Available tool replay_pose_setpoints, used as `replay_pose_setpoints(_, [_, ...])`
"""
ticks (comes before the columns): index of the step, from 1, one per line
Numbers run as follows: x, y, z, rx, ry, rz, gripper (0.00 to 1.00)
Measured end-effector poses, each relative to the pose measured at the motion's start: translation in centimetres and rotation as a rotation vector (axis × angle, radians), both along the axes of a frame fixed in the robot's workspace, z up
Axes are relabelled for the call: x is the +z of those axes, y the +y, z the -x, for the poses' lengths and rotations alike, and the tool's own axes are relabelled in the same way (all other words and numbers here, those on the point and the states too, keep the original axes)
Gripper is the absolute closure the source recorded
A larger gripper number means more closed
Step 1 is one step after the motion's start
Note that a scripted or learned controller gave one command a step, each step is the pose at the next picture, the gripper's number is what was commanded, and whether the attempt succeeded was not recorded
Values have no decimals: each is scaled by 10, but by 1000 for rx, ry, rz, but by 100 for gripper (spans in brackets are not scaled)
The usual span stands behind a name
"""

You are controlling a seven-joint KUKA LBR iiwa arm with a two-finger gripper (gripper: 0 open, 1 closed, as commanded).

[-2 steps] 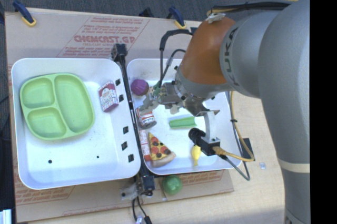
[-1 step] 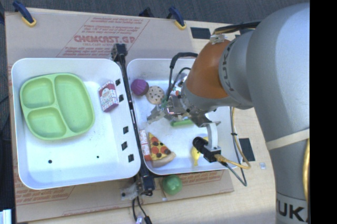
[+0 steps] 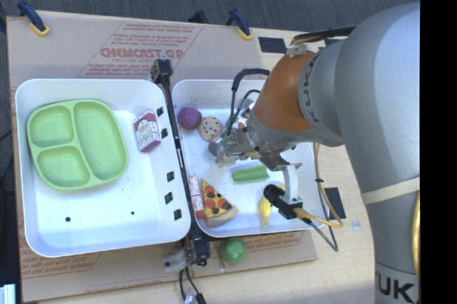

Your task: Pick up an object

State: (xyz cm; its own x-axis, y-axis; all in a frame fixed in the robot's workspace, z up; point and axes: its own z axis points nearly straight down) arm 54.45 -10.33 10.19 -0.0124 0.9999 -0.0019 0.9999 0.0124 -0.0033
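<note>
Over the right bin (image 3: 187, 92), the arm (image 3: 343, 95) angles its gripper (image 3: 223, 150) downward.

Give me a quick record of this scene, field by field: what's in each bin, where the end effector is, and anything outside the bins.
left bin: green divided plate, small red packet
right bin: purple ball, cookie, green block, pizza slice, yellow piece
end effector: low over right bin, beside the cookie
outside bins: green ball on front cardboard
</note>
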Motion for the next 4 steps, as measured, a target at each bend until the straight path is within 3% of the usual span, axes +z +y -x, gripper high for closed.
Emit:
replay_pose_setpoints(1, [88, -23, 68, -8, -2, -2, 100])
replay_pose_setpoints(2, [208, -81, 30, -8, -7, 1, 100])
replay_pose_setpoints(3, [82, -107, 27, -7, 3, -4, 100])
replay_pose_setpoints(4, [103, -108, 31, -9, -3, -2, 100])
